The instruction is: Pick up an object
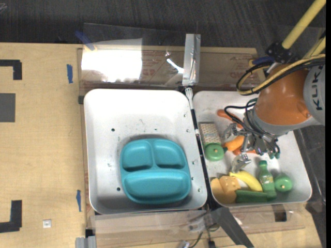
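Hand (247,150) low among toys — grip possibly empty.

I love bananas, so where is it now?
The banana lies in the right bin, near its front edge, between a yellow fruit and a green bottle.

Arm (289,94) hides orange toy (234,143) (partly).

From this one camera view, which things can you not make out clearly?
- Hand: the arm's orange band hangs over it, so its state is unclear.
- Orange item: partly behind the hand, identity unclear.
- Toys in the right bin, near the banana: overlapping, small, blurred.
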`<state>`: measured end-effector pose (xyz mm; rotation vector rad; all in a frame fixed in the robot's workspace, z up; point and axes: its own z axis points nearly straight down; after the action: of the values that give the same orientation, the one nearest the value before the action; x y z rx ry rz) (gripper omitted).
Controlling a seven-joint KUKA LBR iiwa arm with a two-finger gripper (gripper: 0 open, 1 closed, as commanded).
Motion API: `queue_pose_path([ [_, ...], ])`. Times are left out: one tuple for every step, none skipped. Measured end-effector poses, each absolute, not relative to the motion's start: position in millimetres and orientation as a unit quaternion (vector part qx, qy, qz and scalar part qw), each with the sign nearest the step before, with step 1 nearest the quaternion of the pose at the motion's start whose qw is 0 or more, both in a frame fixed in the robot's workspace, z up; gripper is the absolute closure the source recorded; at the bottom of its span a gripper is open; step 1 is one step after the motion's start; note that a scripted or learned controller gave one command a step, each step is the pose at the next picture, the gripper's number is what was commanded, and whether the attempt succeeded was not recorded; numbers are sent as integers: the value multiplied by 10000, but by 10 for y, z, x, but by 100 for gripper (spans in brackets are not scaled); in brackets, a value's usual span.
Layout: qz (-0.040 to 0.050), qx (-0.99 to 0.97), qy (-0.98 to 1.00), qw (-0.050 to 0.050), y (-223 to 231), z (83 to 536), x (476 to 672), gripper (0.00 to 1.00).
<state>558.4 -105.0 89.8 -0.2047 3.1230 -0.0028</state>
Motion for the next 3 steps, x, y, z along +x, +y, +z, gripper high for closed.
queue_pose_path([
  [-24, -661, 9977, 144, -1041, 1033, 5635, 100],
  [0, -1077, 9942, 17, -939, 928, 4865, 100],
  [-19, -1103, 9939, 80, -871, 2567, 5080, 100],
])
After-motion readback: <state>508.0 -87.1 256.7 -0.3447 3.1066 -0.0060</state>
